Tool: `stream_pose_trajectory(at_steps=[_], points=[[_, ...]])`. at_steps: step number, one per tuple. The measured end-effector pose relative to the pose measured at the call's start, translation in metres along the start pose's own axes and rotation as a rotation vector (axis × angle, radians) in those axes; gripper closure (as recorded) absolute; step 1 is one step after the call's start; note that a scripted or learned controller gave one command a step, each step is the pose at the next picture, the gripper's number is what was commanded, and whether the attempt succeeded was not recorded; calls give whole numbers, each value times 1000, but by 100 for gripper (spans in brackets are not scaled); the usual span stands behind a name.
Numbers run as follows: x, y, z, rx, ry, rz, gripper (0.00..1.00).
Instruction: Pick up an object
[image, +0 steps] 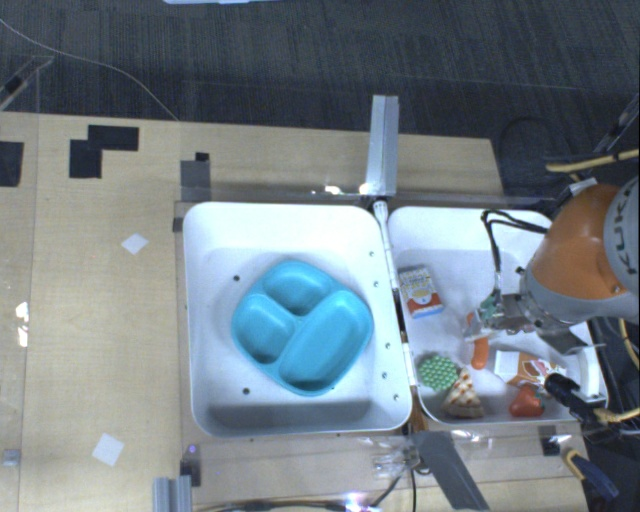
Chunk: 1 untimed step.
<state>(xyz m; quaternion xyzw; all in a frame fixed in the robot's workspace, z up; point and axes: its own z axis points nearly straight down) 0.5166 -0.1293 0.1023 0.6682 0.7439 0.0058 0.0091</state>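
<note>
Objects, the carton (421, 290), green disc (436, 372) and red piece (526, 401), all lie in your right bin (455, 243), none lifted; gripper (490, 315) hovers low above an orange piece (481, 352), grip state unreadable, so the pick remains undone.

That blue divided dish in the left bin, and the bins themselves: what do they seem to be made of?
The blue dish looks like moulded plastic with a smooth, slightly glossy finish: one even colour, rounded compartment edges, soft highlights. The left bin and right bin look like thin white plastic, mostly matte, with rounded corners and shallow sloped walls. Painted metal cannot be ruled out from this view.
</note>
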Motion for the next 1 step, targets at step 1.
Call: stream_pose_trajectory(at_steps=[1], points=[[-6, -2, -110, 16, 3, 150, 100]])
